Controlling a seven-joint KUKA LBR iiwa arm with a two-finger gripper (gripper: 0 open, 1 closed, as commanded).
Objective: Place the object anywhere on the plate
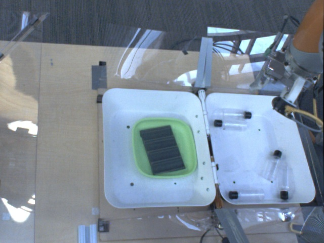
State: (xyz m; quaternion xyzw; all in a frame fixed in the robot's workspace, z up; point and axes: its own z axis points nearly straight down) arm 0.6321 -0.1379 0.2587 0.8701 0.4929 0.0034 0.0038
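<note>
The dark grey ribbed rectangular block (161,150) already lies flat on the square lime-green plastic plate (190,153), inside the left white bin (116,186), so the placement looks done. Several clear plastic tubes with black caps (232,118) lie in the right white bin (298,186). The arm's wrist (296,67) sits well apart at upper right; I cannot tell the tool's state.

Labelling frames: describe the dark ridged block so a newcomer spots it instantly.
Find the left shallow white bin. A green square plate lies in its middle, and the dark grey ridged rectangular block lies on it, slightly askew. Unlike the right bin's clear black-capped tubes, it is opaque and flat.
</note>
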